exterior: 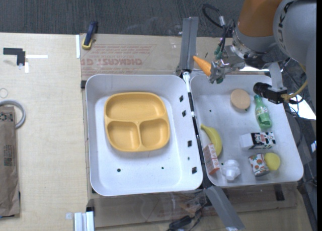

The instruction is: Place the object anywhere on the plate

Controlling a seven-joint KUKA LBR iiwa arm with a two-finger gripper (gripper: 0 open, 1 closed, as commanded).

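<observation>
A yellow plate [136, 96] with three compartments lies in the left white bin [95, 164], with nothing on it. My gripper [217, 74] hangs over the back left corner of the right bin [292, 139]. It is shut on the thick end of an orange carrot [202, 64]. The carrot sticks out to the left, its tip over the divider between the two bins, and it looks lifted off the bin floor. The plate is to the left of the gripper and nearer the front.
The right bin holds a tan round piece [241, 99], a green bottle [262, 113], a banana [213, 137], a small carton [257, 140], a can [257, 165], a lemon [272, 161], a red packet [211, 157] and a white wad [231, 169]. The arm fills the back right.
</observation>
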